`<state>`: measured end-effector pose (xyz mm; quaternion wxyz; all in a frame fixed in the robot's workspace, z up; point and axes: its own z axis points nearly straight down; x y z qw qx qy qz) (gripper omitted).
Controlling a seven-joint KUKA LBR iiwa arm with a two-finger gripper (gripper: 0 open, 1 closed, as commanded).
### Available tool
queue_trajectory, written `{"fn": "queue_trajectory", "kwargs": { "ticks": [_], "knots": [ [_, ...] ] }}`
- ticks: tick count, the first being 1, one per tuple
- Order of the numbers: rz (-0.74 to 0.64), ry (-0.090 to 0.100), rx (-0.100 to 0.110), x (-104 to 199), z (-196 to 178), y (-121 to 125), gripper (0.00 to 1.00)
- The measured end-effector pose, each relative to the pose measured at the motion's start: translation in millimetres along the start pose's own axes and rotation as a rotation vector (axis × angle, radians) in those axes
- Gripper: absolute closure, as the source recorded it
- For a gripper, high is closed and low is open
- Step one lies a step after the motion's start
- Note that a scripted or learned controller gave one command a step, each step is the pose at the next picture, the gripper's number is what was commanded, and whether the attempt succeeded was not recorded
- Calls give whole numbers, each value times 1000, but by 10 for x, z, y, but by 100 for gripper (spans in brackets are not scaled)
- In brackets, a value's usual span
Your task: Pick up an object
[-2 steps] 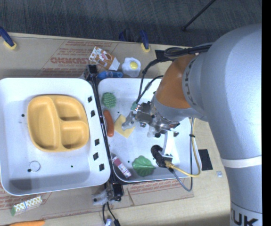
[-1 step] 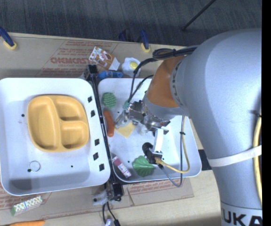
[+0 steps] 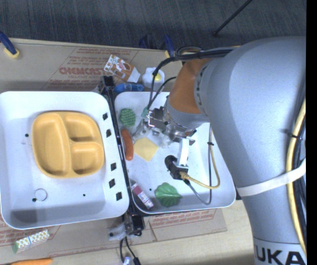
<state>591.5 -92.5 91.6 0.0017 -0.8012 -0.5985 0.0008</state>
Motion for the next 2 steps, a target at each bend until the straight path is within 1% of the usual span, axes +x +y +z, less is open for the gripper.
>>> {"fn": "queue_trajectory", "kwargs": {
  "ticks": [1, 2],
  "knots": [
    [-5, 1, 3, 4, -99, -2, 100],
    [-6, 0, 4, 5, -98, -3, 0]
  ]
}}
